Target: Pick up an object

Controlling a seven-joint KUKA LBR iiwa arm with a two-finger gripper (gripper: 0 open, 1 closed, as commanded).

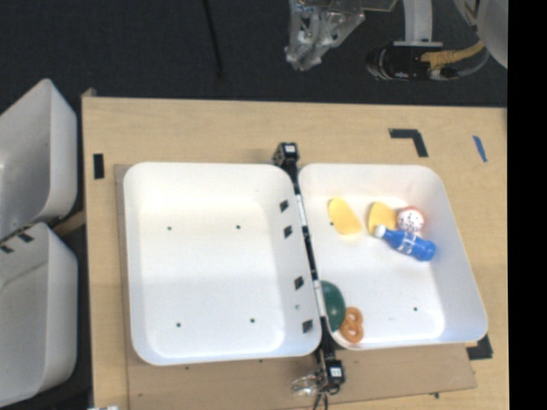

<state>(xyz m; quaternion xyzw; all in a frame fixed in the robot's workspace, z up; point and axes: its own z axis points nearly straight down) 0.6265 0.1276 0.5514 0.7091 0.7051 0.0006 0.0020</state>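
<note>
While the gripper (309, 45) hangs beyond the table's far edge, jaws' state indiscernible, the blue bottle (408, 243) lies in the right bin (457, 306); likely light, rigid, slippery. Grasp mid-body.

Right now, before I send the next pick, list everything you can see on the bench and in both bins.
Yellow piece: one, right bin, upper middle.
Second yellow piece: one, just right of it.
Red-and-white ball: one, beside the blue bottle.
Blue bottle: one, lying down, right bin.
Green object: one, dark, by the divider.
Pretzel: one, orange-brown, right bin's near-left corner.
Left bin: one, white.
Right bin: one, white.
Gripper: one, grey, above the bench's far edge.
</note>
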